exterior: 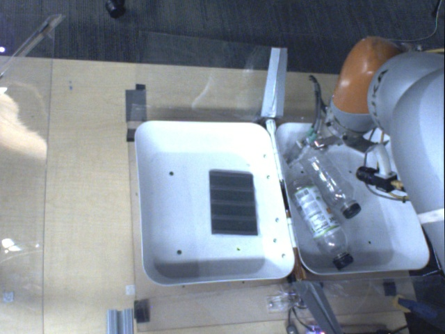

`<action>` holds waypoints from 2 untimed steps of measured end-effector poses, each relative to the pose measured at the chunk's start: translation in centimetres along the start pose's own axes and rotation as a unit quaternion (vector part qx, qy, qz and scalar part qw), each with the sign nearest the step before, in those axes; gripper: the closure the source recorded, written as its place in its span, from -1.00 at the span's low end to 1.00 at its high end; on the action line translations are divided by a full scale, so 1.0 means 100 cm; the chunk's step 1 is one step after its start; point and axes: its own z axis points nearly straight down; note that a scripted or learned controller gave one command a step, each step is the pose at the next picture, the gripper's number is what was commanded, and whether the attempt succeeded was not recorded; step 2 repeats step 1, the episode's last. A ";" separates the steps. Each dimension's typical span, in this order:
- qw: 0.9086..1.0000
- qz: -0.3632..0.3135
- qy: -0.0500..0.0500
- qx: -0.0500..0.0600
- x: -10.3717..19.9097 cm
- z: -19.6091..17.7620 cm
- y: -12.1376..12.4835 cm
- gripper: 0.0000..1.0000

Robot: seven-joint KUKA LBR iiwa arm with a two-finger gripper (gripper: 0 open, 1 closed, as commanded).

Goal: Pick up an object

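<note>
You're looking at the arm (403, 110) reaching into the right bin (410, 256), hand (314, 139) hovering at the far corner over two bottles (316, 211) lying side by side. Can't tell the hand's state. Left bin (160, 207) is holding a dark pad (233, 202).

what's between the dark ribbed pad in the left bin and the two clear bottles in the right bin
In the camera view, bare white floor of the left bin, then the two bins' adjoining rims, lie between the ribbed pad and the bottles.
</note>
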 end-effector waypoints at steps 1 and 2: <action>0.994 -0.113 -0.004 -0.011 -0.009 0.000 -0.066 -1.00; 0.994 -0.113 -0.004 -0.011 -0.009 0.000 -0.066 -1.00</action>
